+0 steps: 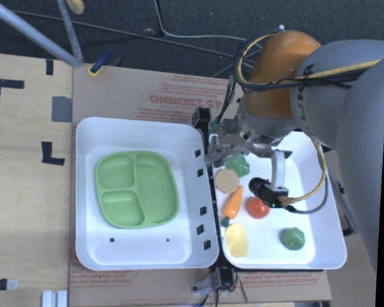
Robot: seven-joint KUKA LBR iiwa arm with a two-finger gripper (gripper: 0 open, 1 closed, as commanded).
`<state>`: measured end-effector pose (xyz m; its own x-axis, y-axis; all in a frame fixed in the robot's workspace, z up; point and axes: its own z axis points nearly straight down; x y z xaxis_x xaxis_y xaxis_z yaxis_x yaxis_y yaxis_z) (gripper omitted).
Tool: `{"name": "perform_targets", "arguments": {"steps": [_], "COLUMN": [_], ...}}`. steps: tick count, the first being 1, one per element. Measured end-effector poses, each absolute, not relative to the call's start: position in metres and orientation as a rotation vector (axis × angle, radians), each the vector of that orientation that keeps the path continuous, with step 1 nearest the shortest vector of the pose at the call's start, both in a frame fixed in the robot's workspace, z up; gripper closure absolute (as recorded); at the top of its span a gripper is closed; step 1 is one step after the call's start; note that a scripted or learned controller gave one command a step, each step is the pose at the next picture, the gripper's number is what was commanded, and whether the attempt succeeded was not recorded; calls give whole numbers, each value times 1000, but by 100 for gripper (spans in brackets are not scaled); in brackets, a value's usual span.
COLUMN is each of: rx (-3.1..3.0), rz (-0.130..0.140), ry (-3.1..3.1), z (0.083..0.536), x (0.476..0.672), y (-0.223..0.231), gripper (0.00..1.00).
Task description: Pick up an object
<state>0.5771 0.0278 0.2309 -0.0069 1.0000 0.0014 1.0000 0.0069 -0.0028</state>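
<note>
- Gripper (228,152) over the right bin's (322,255) left edge, above a green piece (238,165); finger state: cannot tell (wrist hides them).
- Carrot (233,202), tomato (258,208) lie in that bin.

Can't really make out the gripper (228,153), the wrist is blocking its fingers from this angle. The arm (350,107) is getting cut off by the right edge and it's covering the back of the right bin (328,255). A green toy (238,165) is poking out, half hidden under the gripper.
</note>
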Motion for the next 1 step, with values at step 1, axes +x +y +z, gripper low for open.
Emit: {"name": "perform_targets", "arguments": {"steps": [1], "rx": [-2210], "rz": [0], "ry": [-2229], "z": [234], "x": [580], "y": [90], "gripper": [100]}}
